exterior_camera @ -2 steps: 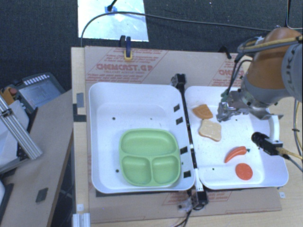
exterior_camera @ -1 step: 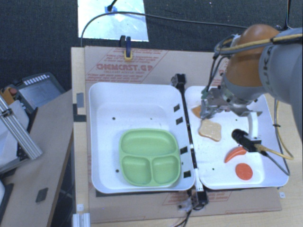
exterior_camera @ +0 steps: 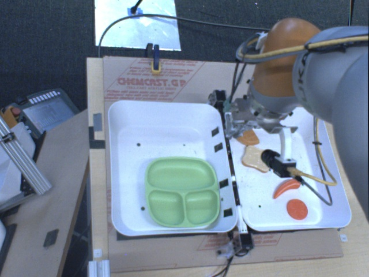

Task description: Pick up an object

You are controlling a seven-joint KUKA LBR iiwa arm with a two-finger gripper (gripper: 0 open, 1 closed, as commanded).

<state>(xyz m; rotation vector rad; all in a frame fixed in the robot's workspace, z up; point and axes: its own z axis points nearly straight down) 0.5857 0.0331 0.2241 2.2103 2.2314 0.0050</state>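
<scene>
The right bin (exterior_camera: 323,209) holds several toy foods. An orange piece (exterior_camera: 249,137) lies near its left wall, with a tan toast slice (exterior_camera: 252,158) just below it. A red-orange curved piece (exterior_camera: 286,188) and a red disc (exterior_camera: 297,209) lie nearer the front. My gripper (exterior_camera: 237,126) is low over the bin's upper left, right beside the orange piece, close to the divider. The wrist body hides the gripper's tips, and I cannot make out anything held.
The left bin (exterior_camera: 124,154) holds a green divided plate (exterior_camera: 183,190). A black part with a looping cable (exterior_camera: 278,163) hangs from the wrist over the toast's right edge. The large grey and orange arm (exterior_camera: 311,62) covers the right bin's back.
</scene>
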